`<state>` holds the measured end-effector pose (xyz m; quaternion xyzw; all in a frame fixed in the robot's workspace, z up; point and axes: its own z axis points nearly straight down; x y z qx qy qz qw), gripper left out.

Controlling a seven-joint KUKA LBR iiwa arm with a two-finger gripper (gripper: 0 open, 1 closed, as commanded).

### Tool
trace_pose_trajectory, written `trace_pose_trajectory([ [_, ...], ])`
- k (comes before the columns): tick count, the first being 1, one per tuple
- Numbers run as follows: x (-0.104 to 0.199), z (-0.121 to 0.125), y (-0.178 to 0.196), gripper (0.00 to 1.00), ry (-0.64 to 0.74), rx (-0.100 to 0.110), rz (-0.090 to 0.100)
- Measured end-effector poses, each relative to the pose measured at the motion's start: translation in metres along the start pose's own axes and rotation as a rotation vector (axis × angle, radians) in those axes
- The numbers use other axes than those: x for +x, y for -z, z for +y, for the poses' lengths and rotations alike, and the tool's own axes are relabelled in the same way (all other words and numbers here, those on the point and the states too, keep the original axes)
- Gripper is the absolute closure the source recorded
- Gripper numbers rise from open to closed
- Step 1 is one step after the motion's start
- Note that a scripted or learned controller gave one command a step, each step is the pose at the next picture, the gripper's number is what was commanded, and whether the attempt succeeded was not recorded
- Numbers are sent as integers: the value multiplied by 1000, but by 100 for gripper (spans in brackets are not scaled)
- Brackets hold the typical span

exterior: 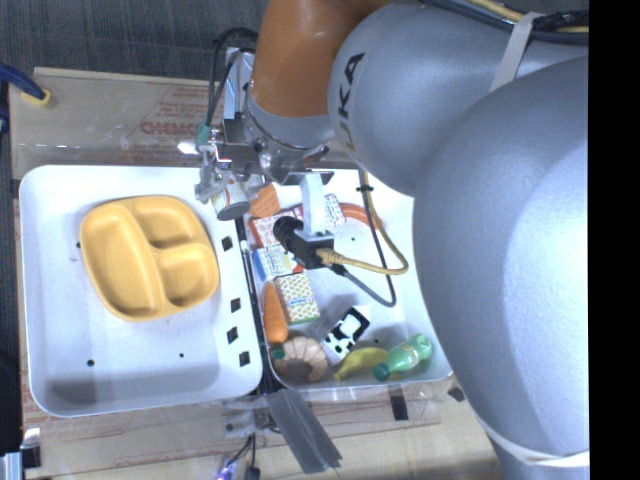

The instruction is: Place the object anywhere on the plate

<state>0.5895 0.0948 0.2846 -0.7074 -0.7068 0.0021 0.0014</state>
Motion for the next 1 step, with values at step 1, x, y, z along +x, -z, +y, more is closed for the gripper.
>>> trace_pose_trajectory([
  [1,0,0,0,0,0,0,0],
])
